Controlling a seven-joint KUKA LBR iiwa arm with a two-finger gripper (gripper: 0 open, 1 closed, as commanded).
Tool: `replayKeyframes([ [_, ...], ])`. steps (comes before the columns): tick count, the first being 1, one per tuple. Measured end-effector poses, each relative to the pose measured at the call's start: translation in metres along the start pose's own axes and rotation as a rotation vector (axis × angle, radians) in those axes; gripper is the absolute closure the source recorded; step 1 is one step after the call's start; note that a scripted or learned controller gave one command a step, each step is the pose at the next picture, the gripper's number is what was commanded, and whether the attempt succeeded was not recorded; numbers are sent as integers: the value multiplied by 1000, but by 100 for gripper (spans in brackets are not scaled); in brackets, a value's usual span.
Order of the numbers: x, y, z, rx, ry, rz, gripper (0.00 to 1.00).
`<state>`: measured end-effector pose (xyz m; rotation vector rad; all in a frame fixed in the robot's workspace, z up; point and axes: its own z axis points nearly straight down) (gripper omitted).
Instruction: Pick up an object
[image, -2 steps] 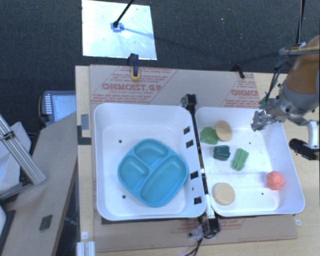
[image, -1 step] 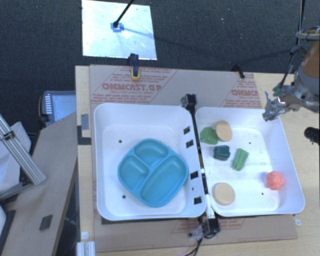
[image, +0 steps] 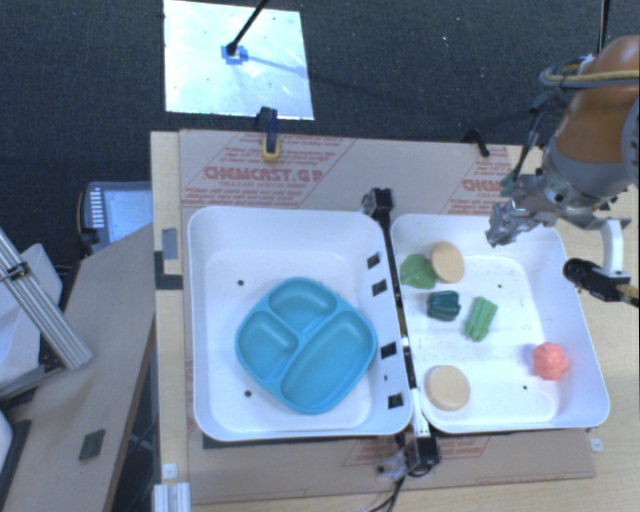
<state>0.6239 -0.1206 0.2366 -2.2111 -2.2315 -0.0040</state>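
Note:
The right bin (image: 575, 330) holds several small things. A tan disc (image: 447, 262) leans on a light green piece (image: 417, 271) near the far left corner. A dark green pepper (image: 443, 304) and a ridged green pickle (image: 480, 317) lie mid-bin. A pink-red berry (image: 549, 361) sits at the right side, and another tan disc (image: 447, 387) lies at the front. My gripper (image: 503, 228) hangs over the bin's far rim, up and to the right of the first tan disc, apart from every object.
The left bin (image: 225, 250) holds a blue divided plate (image: 305, 343). A black divider (image: 395, 300) with clips runs between the bins. Cardboard (image: 330, 170) lies under both bins. The arm's orange band (image: 600, 95) reaches in from the upper right.

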Motion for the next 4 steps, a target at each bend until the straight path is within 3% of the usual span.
replayKeyframes([
  [2, 118, 12, -5, 0, 1, -2, 100],
  [3, 171, 14, 12, 1, 0, -1, 100],
  [4, 223, 6, 9, 0, 1, -1, 100],
])
